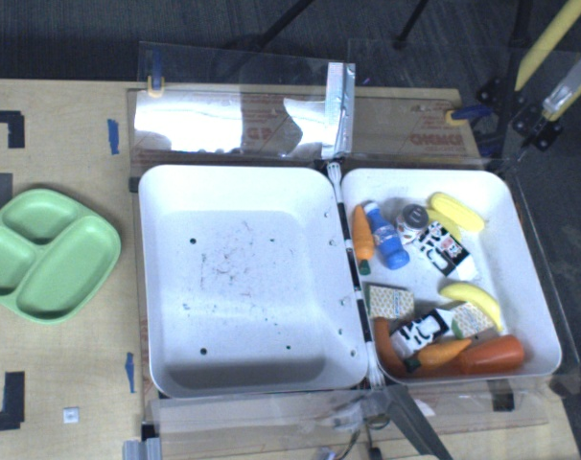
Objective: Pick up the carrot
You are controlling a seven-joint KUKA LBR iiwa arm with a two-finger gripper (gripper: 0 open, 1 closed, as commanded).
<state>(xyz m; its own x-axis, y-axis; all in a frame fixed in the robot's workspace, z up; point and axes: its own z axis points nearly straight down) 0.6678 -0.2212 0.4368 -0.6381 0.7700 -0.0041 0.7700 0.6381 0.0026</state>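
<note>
1. Green divided plate sits at bench left edge, well apart from both bins. Not relevant.
2. Left bin: bare white floor w/ scuffs, nothing to pick there.
3. Right bin holds all the clutter. Along its left wall, near the far end: an orange carrot-shaped piece, upright-ish along the wall, just beside a blue bottle.
4. Near edge of right bin: carrot, orange, lying roughly parallel to the near wall, tip pointing right, touching a red item on its right side and partly under a black/white card. Can't say for sure which orange piece is the intended one; the near one reads more like a carrot.
5. Rest of right bin: two bananas, a beige patterned pack. Crowded.
6. Handling, my guess: prob. plastic toy food, so light, stiff, smooth, bit slippery, not fragile. Tapered, so fingers will slide toward the thin end.
7. Grip pt: across the thick middle, fingers closing perpendicular to its long axis. Neighbours touching on both sides plus near wall close = little finger clearance; risk of nudging the red item or grabbing the card too.
8. Gripper: can't tell its state from this view.
</note>
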